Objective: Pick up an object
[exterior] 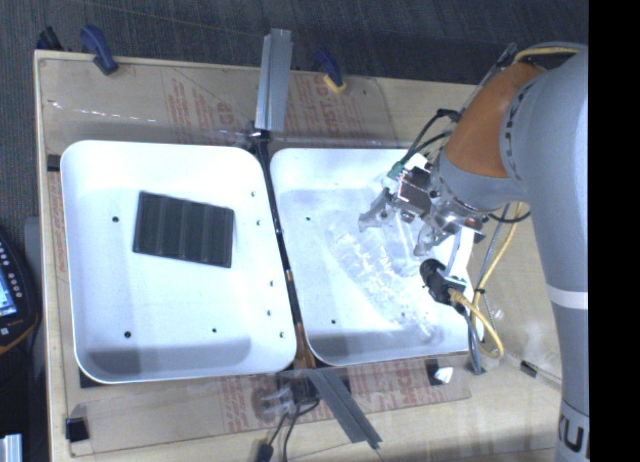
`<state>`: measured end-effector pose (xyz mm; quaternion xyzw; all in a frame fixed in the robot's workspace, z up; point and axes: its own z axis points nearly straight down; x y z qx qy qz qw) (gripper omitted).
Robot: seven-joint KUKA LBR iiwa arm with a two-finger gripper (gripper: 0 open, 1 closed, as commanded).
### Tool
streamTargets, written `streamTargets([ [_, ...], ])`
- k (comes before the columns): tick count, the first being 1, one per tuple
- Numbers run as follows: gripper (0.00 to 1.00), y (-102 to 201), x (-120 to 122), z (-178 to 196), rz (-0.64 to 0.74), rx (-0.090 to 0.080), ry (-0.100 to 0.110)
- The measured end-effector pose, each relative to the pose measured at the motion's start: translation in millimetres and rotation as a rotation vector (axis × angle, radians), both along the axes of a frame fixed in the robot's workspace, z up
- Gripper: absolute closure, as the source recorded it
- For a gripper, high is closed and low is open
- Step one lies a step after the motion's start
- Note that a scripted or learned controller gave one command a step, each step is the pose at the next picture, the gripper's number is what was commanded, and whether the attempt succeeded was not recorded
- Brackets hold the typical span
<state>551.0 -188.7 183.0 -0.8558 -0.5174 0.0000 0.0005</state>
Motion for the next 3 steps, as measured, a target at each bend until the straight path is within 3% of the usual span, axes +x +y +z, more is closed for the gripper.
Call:
streamTargets([
  [1,0.00,-1,11,33,0.037,0.002,0.002],
  [2,0.00,31,59,45,0.320,0.000,-0.002],
  [3,0.00,25,2,-67,0.023,-0.007,-0.019],
])
